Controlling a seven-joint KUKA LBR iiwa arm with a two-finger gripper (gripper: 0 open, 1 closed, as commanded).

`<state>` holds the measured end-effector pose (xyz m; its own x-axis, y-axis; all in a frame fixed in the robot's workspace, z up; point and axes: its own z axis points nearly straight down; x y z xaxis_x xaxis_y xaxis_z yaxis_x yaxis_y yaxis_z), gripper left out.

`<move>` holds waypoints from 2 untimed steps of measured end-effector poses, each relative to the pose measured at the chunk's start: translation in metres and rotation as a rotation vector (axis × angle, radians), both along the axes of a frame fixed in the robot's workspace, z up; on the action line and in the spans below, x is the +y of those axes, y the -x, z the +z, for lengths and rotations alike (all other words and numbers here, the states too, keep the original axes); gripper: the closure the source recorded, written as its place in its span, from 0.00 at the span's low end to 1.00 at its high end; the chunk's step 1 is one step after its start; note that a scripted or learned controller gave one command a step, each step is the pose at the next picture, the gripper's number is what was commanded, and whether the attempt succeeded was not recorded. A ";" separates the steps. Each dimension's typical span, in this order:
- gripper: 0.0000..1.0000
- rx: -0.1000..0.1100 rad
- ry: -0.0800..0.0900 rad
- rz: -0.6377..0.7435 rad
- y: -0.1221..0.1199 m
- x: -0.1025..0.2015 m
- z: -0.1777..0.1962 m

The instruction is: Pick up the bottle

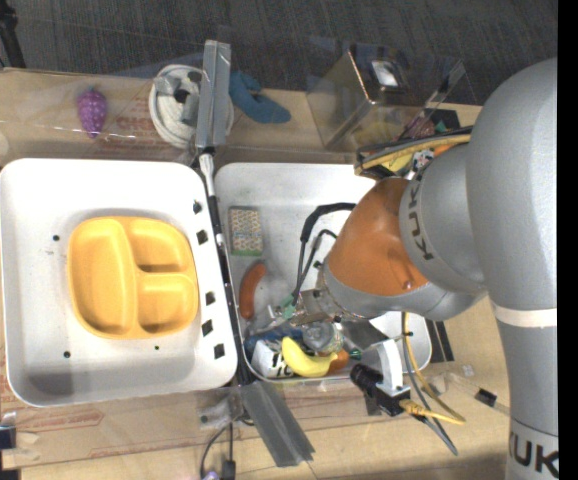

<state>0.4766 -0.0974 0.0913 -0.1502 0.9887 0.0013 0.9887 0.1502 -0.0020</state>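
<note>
Orange-banded arm (374, 253) low over right bin (269, 183); gripper (314, 330) among clutter beside banana (304, 360) (finger state: cannot tell).

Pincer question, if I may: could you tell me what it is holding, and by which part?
It cannot be told: the pincer is down among the cluttered items by the banana in the right bin, its tips hidden.

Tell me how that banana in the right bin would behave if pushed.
The banana is curved, so it would probably pivot, not roll. It lies among clutter against the right bin's near wall, so likely jams. It looks smooth, maybe slippery.
</note>
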 end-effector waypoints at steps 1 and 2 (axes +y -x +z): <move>1.00 0.000 0.000 0.005 -0.001 0.000 0.010; 0.00 0.000 0.000 0.005 -0.001 0.000 0.010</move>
